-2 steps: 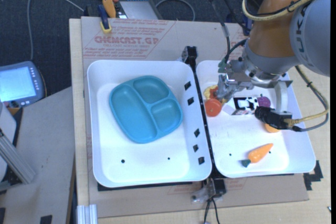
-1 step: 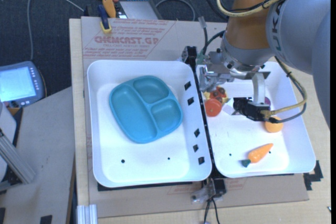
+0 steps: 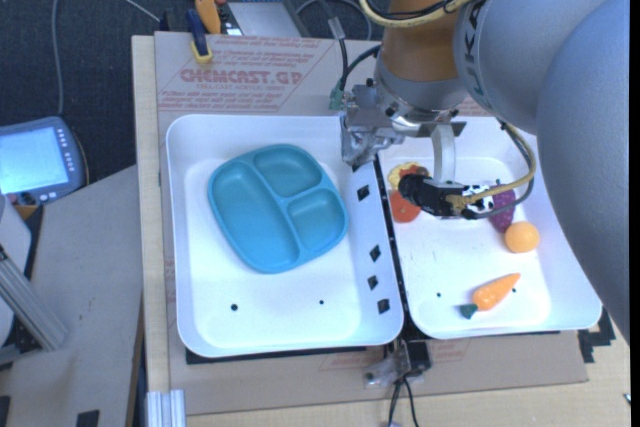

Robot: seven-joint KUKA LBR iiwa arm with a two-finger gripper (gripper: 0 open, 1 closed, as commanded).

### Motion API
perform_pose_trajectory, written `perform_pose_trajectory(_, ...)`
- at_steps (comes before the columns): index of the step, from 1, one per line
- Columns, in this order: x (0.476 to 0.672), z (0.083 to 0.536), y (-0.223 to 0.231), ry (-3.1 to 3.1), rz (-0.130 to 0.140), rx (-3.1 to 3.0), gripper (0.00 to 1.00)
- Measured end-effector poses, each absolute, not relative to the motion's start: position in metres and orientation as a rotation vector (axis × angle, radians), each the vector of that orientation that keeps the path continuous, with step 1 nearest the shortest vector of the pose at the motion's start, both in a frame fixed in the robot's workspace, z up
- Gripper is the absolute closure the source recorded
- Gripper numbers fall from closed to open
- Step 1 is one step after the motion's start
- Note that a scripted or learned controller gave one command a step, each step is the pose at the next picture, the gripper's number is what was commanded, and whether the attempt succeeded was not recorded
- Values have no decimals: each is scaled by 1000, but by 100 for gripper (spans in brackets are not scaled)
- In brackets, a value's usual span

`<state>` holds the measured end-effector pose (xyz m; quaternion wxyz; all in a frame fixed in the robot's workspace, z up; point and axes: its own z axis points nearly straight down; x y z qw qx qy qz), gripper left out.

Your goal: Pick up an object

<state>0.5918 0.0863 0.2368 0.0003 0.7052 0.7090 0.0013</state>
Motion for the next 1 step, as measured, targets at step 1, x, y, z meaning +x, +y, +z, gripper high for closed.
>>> perform_pose_trajectory(1, 591, 237, 83, 2223, 1, 2220, 0)
